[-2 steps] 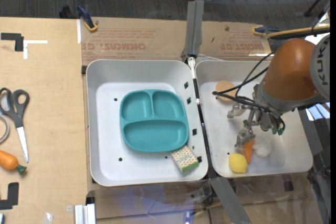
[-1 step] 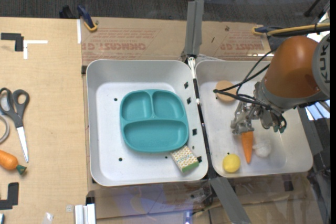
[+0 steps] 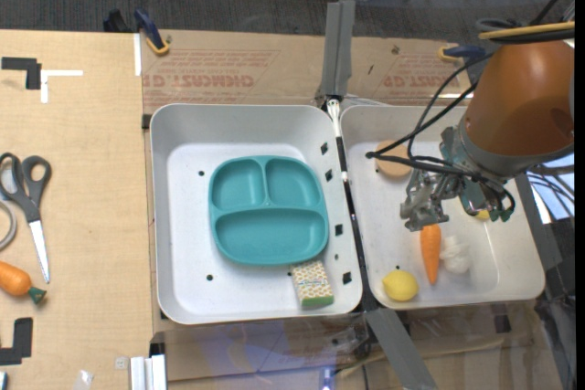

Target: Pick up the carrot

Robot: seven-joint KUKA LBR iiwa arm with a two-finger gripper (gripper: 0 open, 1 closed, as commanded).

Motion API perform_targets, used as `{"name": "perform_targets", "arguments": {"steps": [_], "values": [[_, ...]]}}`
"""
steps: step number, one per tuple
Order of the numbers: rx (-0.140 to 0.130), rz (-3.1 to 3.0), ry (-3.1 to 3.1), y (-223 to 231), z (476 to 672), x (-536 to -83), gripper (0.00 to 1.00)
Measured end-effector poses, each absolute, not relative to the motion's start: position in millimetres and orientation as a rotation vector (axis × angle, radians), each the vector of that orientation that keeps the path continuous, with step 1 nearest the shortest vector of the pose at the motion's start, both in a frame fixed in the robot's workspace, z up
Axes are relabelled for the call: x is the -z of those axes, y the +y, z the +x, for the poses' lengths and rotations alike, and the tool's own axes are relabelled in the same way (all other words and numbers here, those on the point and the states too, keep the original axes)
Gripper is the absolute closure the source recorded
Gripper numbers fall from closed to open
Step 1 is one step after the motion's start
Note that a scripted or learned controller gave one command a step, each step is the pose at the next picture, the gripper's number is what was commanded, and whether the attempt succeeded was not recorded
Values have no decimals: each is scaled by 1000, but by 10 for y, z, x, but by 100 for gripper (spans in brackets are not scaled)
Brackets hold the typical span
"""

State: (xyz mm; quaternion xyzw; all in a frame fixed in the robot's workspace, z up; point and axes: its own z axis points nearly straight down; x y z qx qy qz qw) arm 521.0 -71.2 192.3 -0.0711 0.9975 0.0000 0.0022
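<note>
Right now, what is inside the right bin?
In the right bin lie the carrot, a yellow lemon, a white lump and a tan round piece. The hand hangs over the carrot's top; the arm covers the bin's far right corner.

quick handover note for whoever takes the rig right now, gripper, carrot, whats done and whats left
Gripper: over the right bin, just above the carrot's top end; not clear whether it is open or shut.
Carrot: lying in the right bin, between a lemon and a white object. A second carrot lies on the bench at far left.
Done: arm is at the carrot.
Left: grasp and lift; the carrot is not yet raised.
</note>
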Motion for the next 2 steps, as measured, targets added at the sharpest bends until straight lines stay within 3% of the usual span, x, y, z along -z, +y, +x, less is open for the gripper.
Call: {"name": "perform_targets", "arguments": {"steps": [1,2], "values": [[0,-608,3081,-1104,4933,-1688,100],[0,-609,3081,-1102,4933,-1688,0]]}}
